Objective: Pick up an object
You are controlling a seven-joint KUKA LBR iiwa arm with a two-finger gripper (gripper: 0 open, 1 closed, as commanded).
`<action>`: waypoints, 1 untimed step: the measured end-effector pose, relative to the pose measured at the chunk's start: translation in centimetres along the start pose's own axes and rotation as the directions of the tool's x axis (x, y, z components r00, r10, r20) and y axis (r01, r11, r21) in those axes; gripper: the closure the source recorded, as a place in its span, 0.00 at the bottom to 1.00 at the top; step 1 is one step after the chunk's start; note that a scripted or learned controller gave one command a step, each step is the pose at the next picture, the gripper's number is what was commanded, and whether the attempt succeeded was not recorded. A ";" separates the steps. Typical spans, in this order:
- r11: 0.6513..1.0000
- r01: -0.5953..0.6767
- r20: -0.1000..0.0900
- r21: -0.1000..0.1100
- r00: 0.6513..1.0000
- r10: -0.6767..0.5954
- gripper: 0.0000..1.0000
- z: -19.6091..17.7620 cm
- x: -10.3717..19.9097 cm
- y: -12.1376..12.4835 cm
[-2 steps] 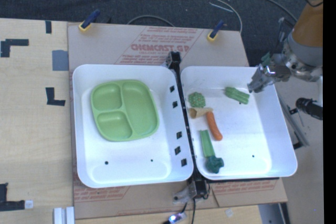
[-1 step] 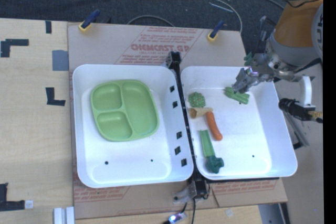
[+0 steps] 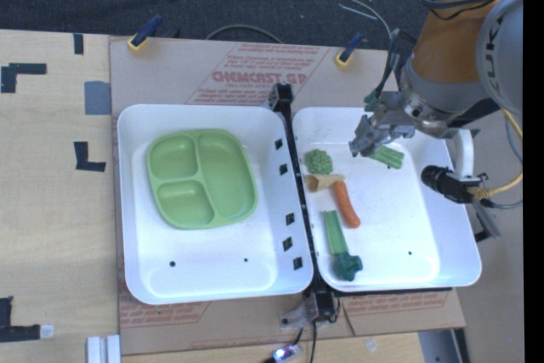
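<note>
Pincer (image 3: 367, 142) sits over the right bin (image 3: 442, 263), upper part, w/ arm coming in from the right; orange band visible above wrist. Finger spread: cannot tell, dark tips blur together at this slant. Nothing seen between them, so no hold confirmed.

Objs, all placed rel. to right bin:
- light green piece (image 3: 390, 156) in upper middle of bin, just beside pincer tips, on their right. Touching or not: cannot tell.
- small broccoli-like green head (image 3: 319, 161) near bin's left wall, upper half.
- tan bit (image 3: 323, 181) just below that head, touching or nearly so.
- orange carrot (image 3: 346, 206) approx. centre of bin, tilted, upper end by the tan bit.
- long green stalk w/ dark green head (image 3: 339, 246) in lower left of bin, head toward bin's near edge.

Left bin (image 3: 136, 268), adjoining right bin's left wall, holds a green divided plate (image 3: 202, 178), 3 compartments.
</note>
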State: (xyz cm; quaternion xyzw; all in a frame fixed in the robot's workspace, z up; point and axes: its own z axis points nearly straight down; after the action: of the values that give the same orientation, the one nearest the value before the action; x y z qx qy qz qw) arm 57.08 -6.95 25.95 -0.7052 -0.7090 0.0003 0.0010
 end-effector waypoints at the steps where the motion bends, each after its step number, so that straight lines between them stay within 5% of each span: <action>1: 1.000 0.000 0.000 0.001 1.000 0.000 1.00 0.8 4.4 -1.0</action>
State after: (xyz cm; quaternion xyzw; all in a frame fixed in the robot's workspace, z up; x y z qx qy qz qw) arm 56.05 -2.58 25.14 -0.7053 -0.7089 0.0008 0.0014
